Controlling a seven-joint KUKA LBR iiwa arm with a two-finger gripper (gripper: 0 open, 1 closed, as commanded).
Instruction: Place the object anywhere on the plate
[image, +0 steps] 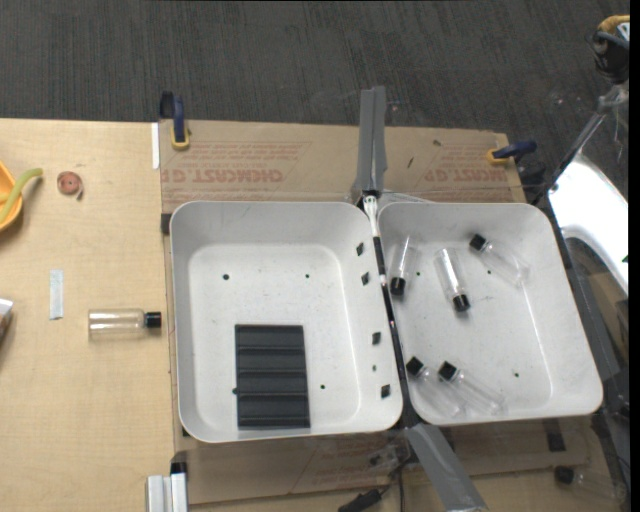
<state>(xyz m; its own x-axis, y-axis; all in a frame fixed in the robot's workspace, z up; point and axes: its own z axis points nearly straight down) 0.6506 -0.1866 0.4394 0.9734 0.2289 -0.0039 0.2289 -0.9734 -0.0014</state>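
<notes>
White bins (190, 300), black ribbed plate (271, 377)

1 pale, rounded stretch of the arm (598, 205) shows at the view's right edge, in the upper half of the frame. It runs at a slant from upper left to lower right and is cut off by the frame edge. Its surface is bright and washed out, so which link it is cannot be told. Above it, a thin grey strut (583, 145) slants up toward a dark part with a yellow touch (612, 42) in the top right corner; whether these 2 belong to the arm cannot be told.
</notes>
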